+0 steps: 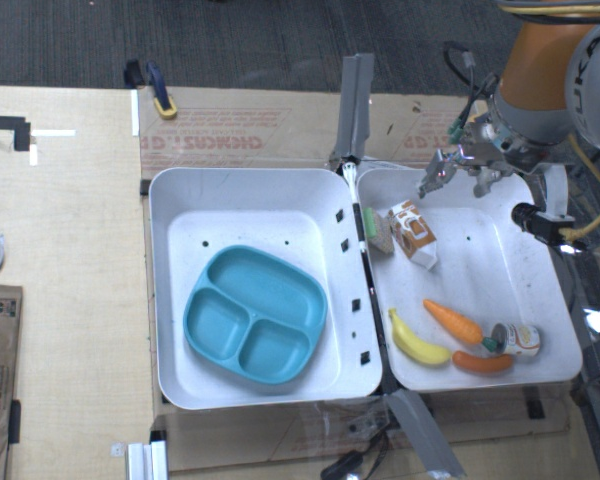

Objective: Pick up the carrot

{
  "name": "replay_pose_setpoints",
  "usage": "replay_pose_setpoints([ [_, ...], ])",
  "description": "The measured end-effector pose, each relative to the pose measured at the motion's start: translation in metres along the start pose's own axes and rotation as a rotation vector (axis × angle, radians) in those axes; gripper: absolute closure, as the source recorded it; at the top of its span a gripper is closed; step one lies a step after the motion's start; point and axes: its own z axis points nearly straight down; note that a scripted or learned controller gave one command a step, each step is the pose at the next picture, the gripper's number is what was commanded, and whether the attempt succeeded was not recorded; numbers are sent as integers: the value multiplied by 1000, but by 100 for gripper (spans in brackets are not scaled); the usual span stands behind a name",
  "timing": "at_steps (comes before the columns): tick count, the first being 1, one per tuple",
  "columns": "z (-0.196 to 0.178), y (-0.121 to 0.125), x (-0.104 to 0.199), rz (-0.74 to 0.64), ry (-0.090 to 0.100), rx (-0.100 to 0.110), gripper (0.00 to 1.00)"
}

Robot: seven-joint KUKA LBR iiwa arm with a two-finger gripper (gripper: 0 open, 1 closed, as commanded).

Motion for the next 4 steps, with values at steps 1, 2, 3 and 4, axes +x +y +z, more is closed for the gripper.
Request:
replay_pose_setpoints([
  [1, 25, 18, -18, 145, -1, -2, 0],
  [2, 52, -47, -34, -182, 0, -1, 0],
  [3, 126, -93, -14, -377, 1, -2, 0],
  [4, 120, -93, -14, -374, 1, 1, 100],
])
